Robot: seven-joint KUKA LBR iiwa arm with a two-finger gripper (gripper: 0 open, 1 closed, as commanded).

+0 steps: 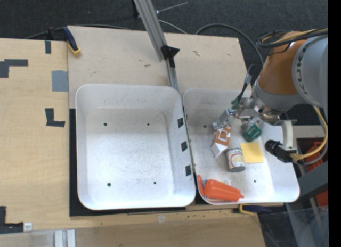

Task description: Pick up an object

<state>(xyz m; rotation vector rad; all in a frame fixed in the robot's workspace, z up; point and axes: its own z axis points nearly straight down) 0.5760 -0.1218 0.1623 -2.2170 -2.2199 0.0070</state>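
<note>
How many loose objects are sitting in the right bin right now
5. An orange piece at the near rim, a small can mid-bin, a yellow block beside it, a white-and-orange carton below the gripper, a green item under the wrist. The arm may hide others.

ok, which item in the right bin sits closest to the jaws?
The small white and orange carton, directly below the gripper. The silver can, yellow block and orange carrot-shaped toy lie farther away.

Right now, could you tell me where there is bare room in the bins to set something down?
The left bin is bare floor from wall to wall. In the right bin, free patches lie along the left wall above the orange piece, and in the near right corner. The middle is crowded: carton, can, yellow block, green thing, with the gripper above.
</note>
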